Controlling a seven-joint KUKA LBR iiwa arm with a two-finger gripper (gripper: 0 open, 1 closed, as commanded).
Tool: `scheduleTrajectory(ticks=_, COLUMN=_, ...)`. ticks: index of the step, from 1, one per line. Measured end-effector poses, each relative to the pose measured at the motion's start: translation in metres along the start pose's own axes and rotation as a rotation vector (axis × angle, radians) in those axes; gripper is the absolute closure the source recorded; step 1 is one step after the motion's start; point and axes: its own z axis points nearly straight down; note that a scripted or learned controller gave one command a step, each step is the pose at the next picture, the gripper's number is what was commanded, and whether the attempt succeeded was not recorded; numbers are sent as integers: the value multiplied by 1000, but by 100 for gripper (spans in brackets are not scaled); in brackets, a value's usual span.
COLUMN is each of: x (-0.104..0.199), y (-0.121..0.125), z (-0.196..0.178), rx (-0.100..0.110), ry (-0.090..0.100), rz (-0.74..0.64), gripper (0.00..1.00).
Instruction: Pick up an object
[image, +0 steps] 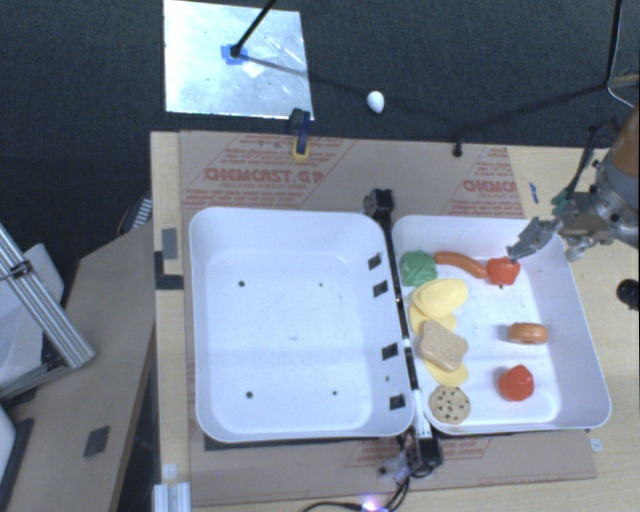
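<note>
As the gripper is hanging over the far right part of the right bin, its tip is sitting just above and to the right of a small red toy. They are looking so close that they may be touching, but I cannot tell for sure. I also cannot tell if the gripper is open or closed, and nothing is showing clearly inside it.

The small red toy is lying near the far edge of the right bin, a bit right of the middle. It is sitting at the right end of a long orange toy. The orange toy is lying sideways, running along the far edge toward a green toy by the wall between the two bins.

So the red toy is the nearest thing to the gripper, down and to the left of its tip. I am thinking a short drop that way is what the pick needs.

The other things are lying well apart from the gripper: a yellow pile, a tan block, a cookie, a bun and a red berry. The left bin is sitting beside them.
</note>
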Motion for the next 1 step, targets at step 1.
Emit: scheduleTrajectory(ticks=1, x=6, y=36, z=161, rx=13, ry=4, rz=-3, gripper=0)
